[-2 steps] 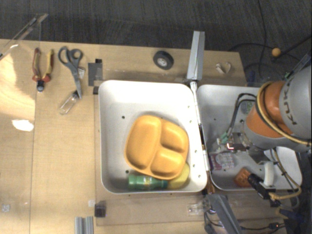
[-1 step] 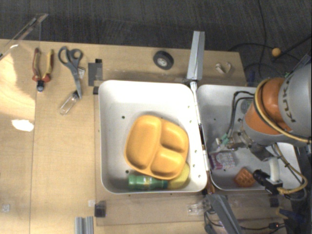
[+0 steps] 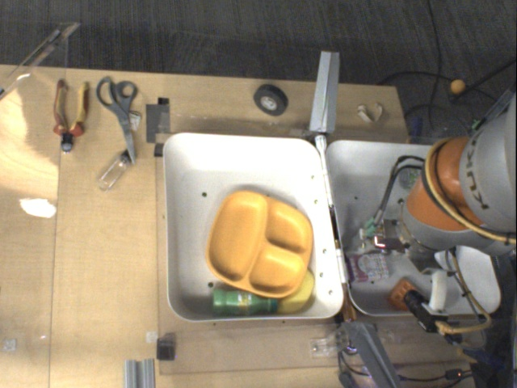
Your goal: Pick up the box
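A small flat box (image 3: pixel 367 267) with purple and white print lies in the right bin (image 3: pixel 363 164), near its front left corner. My gripper (image 3: pixel 378 238) hangs low over the bin just behind the box, at the end of the grey arm with the orange band (image 3: pixel 440 196). The gripper's body and cables hide the box's rear edge. I cannot see whether the gripper touches the box.
A small orange object (image 3: pixel 401 293) lies by the right bin's front wall. The left bin (image 3: pixel 186 217) holds a yellow divided tray (image 3: pixel 260 242), which rests on a green bottle (image 3: pixel 238 301) and a yellow item (image 3: pixel 300 295). Scissors (image 3: pixel 121 107), pliers (image 3: pixel 69 111) and a tape roll (image 3: pixel 271 99) lie on the bench behind.
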Action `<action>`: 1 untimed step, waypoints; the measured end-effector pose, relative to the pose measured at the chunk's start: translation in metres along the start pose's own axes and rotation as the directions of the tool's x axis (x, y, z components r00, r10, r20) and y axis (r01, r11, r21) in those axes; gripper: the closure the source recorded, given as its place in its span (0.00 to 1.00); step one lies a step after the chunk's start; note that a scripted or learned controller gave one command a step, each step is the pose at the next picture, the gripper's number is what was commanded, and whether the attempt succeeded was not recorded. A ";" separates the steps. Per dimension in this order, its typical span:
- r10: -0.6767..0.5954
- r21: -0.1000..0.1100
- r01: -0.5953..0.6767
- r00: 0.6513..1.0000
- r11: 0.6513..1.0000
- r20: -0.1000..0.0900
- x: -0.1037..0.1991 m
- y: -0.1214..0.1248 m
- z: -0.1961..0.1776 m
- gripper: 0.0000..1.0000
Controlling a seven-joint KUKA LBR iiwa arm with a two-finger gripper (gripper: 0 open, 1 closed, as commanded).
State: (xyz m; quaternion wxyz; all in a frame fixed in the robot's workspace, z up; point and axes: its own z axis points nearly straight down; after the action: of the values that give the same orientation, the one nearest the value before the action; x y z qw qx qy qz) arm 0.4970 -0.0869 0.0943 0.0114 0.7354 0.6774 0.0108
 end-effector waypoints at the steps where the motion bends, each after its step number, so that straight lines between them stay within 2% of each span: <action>1: -0.006 -0.011 0.006 1.000 1.000 0.003 0.000 0.004 -0.012 1.00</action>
State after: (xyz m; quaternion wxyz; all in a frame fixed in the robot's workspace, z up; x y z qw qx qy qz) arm 0.5006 -0.0874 0.1065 0.0165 0.7335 0.6794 0.0133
